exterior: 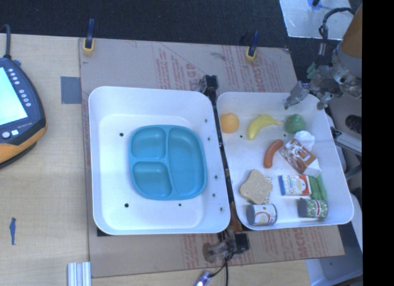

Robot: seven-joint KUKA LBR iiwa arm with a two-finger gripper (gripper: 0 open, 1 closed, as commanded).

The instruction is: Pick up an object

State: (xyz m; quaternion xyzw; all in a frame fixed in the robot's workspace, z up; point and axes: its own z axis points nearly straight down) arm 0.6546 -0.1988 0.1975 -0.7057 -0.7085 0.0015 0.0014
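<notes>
The right bin (pixel 337 174) holds an orange ball (pixel 229 122), a yellow banana (pixel 261 124), a green round fruit (pixel 294 122), a red sausage (pixel 272 153), a brown snack packet (pixel 297 155), a slice of bread (pixel 255 187), a small can (pixel 263 214), a white and blue carton (pixel 294 185) and a green pack (pixel 313 207). My gripper (pixel 306 96) hangs over the bin's far right corner, above and right of the green fruit. Its fingers stand apart with nothing between them.
The left bin (pixel 104 174) holds a blue divided plate (pixel 167 161). A teach pendant (pixel 15 109) lies at the left edge of the bench. Clamps (pixel 251 53) hold the brown board at the back.
</notes>
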